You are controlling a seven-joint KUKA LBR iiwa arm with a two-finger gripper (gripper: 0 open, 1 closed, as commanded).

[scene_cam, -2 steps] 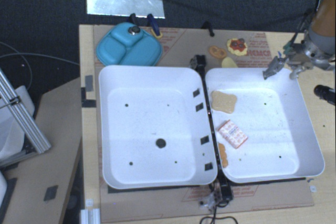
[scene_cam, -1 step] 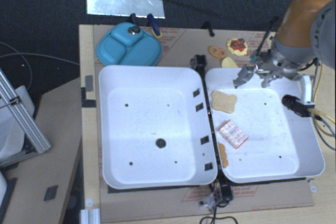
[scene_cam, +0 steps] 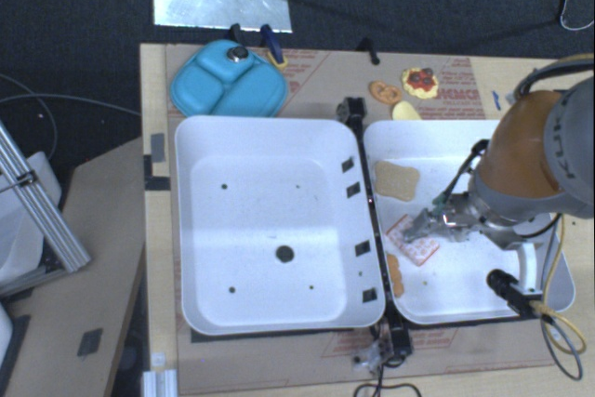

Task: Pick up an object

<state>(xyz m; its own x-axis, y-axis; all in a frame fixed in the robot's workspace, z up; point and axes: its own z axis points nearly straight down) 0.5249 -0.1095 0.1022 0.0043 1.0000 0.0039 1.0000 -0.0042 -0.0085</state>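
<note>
My end effector [scene_cam: 429,221] sits low in the right bin [scene_cam: 465,139], over a red-patterned card [scene_cam: 414,248]. I cannot tell its finger state. Nothing is lifted yet; grasping and raising remain.

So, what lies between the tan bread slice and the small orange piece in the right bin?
In the camera view, a red-and-white flat packet lies between the bread slice and the orange piece, with the gripper over it.
</note>
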